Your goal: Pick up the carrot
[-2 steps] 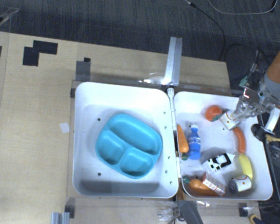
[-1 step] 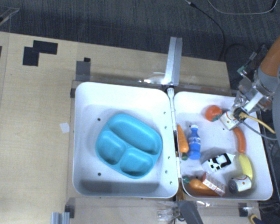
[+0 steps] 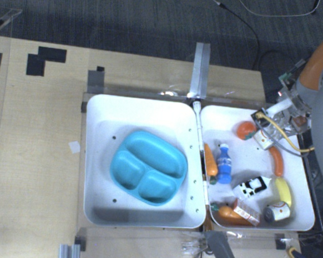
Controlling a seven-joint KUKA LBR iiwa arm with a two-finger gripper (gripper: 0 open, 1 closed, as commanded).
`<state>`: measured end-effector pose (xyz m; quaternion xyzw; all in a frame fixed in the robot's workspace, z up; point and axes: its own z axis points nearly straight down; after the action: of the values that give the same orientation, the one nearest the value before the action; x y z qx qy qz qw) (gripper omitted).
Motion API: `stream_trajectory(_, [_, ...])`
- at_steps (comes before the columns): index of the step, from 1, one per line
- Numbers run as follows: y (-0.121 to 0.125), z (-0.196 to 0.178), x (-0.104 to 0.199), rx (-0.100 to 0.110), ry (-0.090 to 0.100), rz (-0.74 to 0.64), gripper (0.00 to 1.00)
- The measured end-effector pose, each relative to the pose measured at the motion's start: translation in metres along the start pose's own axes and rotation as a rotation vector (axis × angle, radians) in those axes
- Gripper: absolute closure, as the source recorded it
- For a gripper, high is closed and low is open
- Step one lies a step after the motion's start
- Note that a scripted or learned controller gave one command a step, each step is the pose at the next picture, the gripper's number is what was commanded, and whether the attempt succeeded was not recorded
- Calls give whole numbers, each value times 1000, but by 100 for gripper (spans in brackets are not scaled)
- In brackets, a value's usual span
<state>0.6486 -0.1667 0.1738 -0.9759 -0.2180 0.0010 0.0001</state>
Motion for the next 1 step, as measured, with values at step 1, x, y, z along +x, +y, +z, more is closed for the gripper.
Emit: stream_trajectory(1, [12,1,-21,1,-1,188,100])
